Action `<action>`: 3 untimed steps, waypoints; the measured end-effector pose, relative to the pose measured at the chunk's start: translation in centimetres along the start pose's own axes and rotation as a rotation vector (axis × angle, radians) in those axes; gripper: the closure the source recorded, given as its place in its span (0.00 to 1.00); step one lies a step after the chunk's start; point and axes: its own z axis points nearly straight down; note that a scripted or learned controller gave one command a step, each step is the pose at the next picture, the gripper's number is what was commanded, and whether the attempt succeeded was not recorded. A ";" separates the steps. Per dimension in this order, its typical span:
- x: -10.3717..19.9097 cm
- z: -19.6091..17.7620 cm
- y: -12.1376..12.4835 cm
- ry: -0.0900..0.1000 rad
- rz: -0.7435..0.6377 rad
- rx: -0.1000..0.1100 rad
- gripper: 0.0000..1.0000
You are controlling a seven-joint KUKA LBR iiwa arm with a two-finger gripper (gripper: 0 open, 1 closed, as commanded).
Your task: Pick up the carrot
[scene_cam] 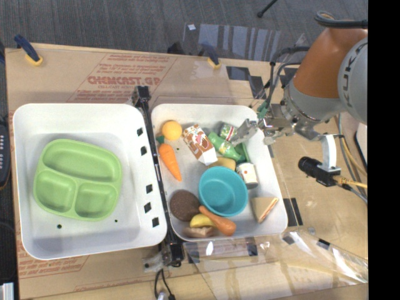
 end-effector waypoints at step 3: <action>21.0 6.5 -7.0 0.002 0.159 -0.005 0.00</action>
